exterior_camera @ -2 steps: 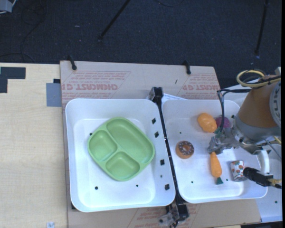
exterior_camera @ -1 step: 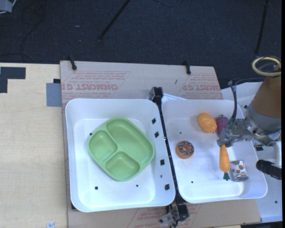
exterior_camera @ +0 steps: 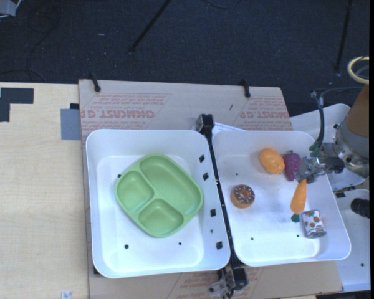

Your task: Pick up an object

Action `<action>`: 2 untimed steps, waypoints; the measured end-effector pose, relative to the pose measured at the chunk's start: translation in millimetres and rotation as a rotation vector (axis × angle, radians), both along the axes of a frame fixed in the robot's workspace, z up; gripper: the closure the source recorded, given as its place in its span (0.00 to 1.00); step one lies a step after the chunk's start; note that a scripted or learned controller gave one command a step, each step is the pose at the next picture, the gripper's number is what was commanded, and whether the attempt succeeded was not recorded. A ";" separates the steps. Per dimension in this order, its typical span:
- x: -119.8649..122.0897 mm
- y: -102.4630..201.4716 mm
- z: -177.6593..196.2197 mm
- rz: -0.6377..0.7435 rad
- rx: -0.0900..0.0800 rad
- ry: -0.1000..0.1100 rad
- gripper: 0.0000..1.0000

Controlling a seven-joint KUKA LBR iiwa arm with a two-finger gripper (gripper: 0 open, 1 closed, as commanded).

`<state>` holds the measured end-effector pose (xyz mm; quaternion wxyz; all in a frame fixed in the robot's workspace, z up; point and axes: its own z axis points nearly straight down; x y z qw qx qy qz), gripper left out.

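Carrot (exterior_camera: 298, 196) — upright in view, gripper (exterior_camera: 310, 167) atop.

An orange toy carrot (exterior_camera: 298, 197) stands nearly upright in the right bin (exterior_camera: 262, 254).

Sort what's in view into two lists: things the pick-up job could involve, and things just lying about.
Job candidates, all in the right white bin:
orange round fruit
purple grape bunch
orange carrot with green tip
chocolate-frosted doughnut
small printed can
tool, close to the grapes and carrot

Just lying about:
green three-compartment plate in the left white bin
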<state>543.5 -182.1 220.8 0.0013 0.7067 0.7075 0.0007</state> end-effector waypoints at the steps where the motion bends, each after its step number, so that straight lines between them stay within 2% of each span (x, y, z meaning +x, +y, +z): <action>1: 0.3 -0.7 16.5 0.000 0.001 0.003 1.00; 2: -7.4 48.0 4.0 0.003 0.004 0.008 1.00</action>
